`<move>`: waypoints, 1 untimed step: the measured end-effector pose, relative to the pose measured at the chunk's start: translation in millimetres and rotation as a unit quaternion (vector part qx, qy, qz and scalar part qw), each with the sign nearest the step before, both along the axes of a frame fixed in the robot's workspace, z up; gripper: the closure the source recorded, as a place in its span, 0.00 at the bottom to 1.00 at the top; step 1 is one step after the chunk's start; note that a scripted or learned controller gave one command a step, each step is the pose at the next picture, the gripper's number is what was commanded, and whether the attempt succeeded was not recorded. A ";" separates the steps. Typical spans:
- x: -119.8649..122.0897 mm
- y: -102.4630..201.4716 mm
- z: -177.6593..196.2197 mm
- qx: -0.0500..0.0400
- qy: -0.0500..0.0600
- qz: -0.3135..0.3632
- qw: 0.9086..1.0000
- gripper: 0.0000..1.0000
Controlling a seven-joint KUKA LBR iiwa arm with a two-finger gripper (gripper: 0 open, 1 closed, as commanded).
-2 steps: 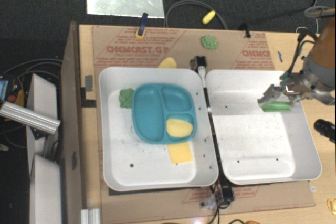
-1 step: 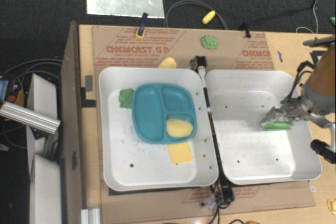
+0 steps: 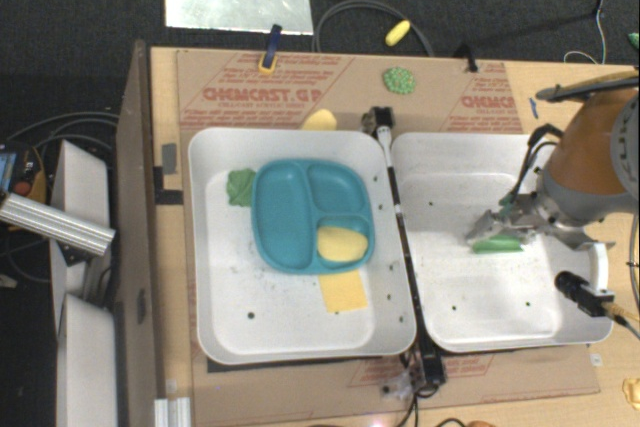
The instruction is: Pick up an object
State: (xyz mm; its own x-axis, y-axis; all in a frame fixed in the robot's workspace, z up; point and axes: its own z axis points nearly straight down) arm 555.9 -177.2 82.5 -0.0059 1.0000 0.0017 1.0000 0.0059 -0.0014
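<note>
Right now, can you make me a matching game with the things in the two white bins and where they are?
Things:
1. blue tray
2. yellow lump
3. yellow square
4. green stick

Places:
A. by the gripper in the right bin
B. on the left bin floor, just below the tray
C. in a tray compartment
D. middle of the left bin

Pairs: 1-D, 2-C, 3-B, 4-A

Grey arm [image 3: 598, 200], orange band [image 3: 590, 150]
</note>
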 end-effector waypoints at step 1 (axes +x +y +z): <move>1.0 -1.7 12.7 -0.001 -0.003 -0.001 1.000 1.00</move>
